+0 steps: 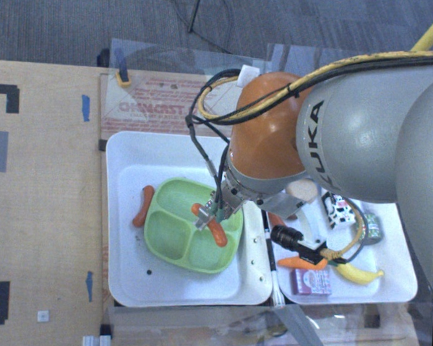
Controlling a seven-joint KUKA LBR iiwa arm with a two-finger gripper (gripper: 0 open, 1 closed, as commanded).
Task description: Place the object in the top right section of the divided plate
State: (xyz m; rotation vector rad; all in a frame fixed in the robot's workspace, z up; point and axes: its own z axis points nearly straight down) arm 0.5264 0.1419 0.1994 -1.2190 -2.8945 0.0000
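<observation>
The green divided plate [177, 239] lies in the left white bin [126, 164]. My gripper [211, 213] hangs over the plate's right side, under the arm's orange band. An orange-red sausage [217, 234] sticks out on both sides of the fingers, slanting from upper left to lower right across the plate's right section, and the fingers are shut on it. Whether the sausage touches the plate I cannot tell. A second orange-red sausage [142, 205] lies on the bin floor just left of the plate.
The right bin [399, 287] holds a carrot [302, 263], a banana [360, 273], a purple carton [312, 282] and a black-and-white cow toy [339, 211]. The arm's bulk hides much of that bin's upper part. A black cable loops above the gripper.
</observation>
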